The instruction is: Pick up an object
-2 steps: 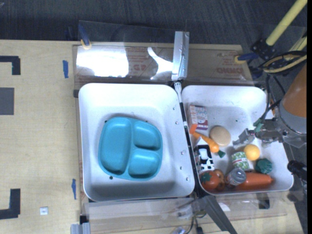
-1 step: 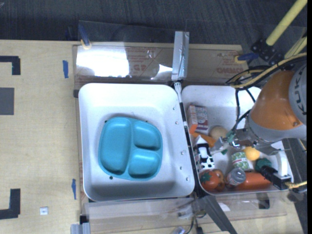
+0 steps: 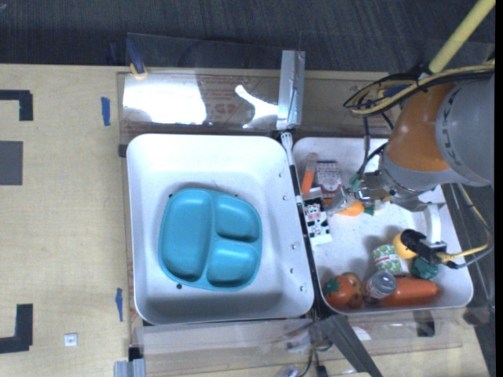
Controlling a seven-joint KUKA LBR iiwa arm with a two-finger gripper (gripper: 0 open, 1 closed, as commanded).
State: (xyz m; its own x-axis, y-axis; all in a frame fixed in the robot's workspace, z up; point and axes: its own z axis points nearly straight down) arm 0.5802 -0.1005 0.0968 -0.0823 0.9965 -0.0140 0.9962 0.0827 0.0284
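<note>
While toys crowd the right bin's near edge, whether the fingers are apart is unclear

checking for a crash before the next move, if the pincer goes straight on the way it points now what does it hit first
The pincer points toward the view's left, low in the right bin. First in that line looks to be the small orange object at its tip, then the black-and-white card. Depth is unclear from above.

- Blue three-compartment plastic tray in left white bin.
- Gripper low in right white bin, beside small orange piece.
- Orange carrot near front wall.
</note>
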